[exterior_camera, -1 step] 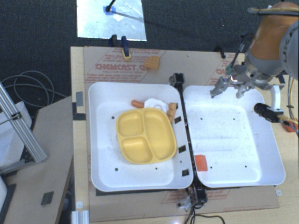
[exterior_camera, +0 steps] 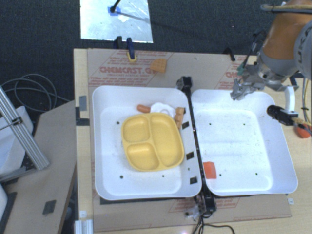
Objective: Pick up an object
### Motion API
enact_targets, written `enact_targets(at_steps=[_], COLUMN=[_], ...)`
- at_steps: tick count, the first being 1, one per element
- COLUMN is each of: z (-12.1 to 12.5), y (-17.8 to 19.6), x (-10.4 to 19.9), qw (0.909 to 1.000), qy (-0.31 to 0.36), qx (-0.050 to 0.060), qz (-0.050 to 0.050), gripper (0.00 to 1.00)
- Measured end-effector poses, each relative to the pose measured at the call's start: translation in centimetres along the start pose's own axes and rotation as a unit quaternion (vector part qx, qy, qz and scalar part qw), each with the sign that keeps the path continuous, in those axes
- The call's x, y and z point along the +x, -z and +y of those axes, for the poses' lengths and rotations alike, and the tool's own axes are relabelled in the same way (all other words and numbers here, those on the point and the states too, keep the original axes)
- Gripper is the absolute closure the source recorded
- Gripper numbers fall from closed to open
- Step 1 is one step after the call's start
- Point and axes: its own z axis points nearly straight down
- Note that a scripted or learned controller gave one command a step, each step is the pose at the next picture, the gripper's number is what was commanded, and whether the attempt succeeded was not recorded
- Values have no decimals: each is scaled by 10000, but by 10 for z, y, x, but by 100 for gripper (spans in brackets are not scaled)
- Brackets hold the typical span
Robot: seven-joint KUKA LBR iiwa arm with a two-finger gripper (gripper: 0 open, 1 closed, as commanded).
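Observation:
The left bin [exterior_camera: 105, 130] holds a yellow divided plate [exterior_camera: 151, 141]. Behind the plate lie a white object [exterior_camera: 162, 109], a small orange sausage-shaped piece [exterior_camera: 143, 108] and a tan piece [exterior_camera: 179, 116] by the bin's right wall. In the right bin [exterior_camera: 273, 145] an orange-red block [exterior_camera: 209, 169] lies at the near left corner. My gripper [exterior_camera: 238, 92] hangs over the far edge of the right bin, well away from the block and from everything in the left bin. Nothing shows in it.
A tan wafer-like piece [exterior_camera: 158, 65] lies on the cardboard behind the left bin. Close to it stands a blue and yellow clamp [exterior_camera: 129, 48], with a shiny sheet [exterior_camera: 116, 13] beyond. Black clips [exterior_camera: 185, 83] run along the seam between the bins.

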Motion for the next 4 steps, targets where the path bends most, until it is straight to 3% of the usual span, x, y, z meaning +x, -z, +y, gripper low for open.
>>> enact_targets(at_steps=[1, 2, 3, 4], z=[5, -55, -53, -119], y=[181, 320, 309, 231], x=[42, 52, 52, -26], qw=[10000, 10000, 10000, 10000], qy=[20, 5, -5, -63], qx=[-83, -76, 10, 58], qz=[-4, -1, -2, 1], gripper=[100, 100, 0, 0])
